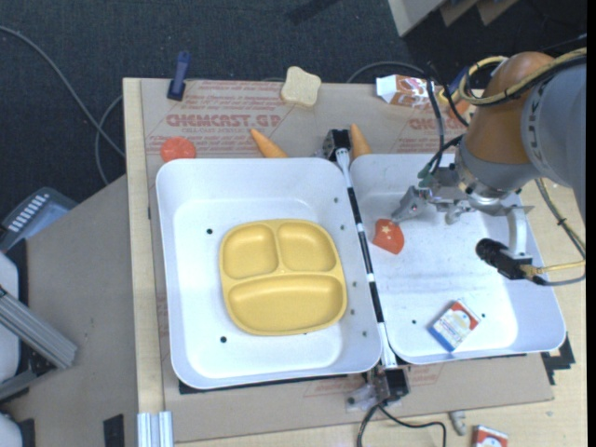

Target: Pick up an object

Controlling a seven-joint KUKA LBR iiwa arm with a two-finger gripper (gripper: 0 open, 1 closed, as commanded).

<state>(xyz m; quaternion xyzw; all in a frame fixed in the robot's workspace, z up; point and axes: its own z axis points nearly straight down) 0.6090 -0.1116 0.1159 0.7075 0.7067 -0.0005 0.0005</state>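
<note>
**Gripper hanging over the right bin, beside a red object**

Camera view: the arm (521, 119) is reaching in from the right, its gripper (438, 198) hanging over the upper part of the right bin (484, 343). Whether the gripper is open or closed cannot be told at this angle. A red object (389, 237) is lying in the right bin near its left wall, just beside and below the gripper tip, apparently apart from it. A small blue-and-red packet (454, 325) is lying well apart, toward the bin's lower edge. The left bin (186, 250) is holding a yellow divided tray (281, 276). Behind the bins, on the bench board (223, 119), are sitting a slice of bread (301, 86), an orange carrot-like piece (267, 144), a blue clip (178, 74) and a red disc (177, 149).
</note>
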